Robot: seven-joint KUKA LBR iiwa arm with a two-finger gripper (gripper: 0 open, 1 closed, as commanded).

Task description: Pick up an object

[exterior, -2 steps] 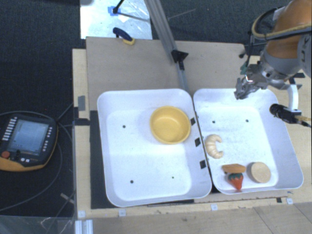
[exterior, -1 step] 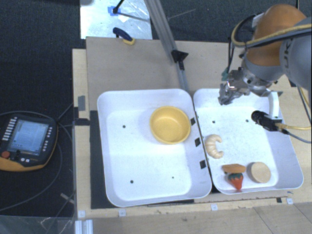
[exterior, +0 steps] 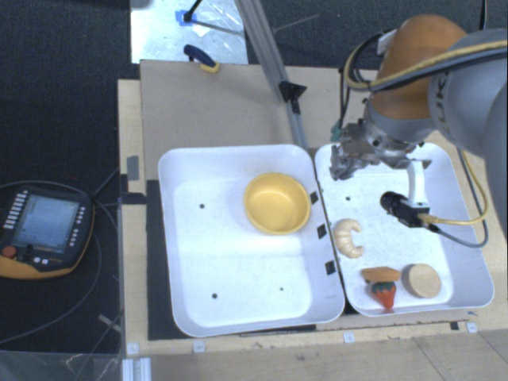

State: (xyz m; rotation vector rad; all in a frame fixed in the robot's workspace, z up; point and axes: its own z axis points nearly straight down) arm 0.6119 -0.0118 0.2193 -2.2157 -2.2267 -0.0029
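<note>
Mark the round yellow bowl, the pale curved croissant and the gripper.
round yellow bowl (exterior: 276, 203), camera view, centre of its hollow.
pale curved croissant (exterior: 348, 238), camera view, middle of its curve.
gripper (exterior: 343, 168), camera view, between its fingertips.

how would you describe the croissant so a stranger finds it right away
Look in the right bin, the one the arm reaches over. Near its left wall, below the hand, lies the croissant: a pale, curved crescent. The items and the disc nearer the front edge are darker or round.

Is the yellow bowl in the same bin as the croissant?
No, the yellow bowl sits in the left bin; the croissant lies in the right bin.
</note>
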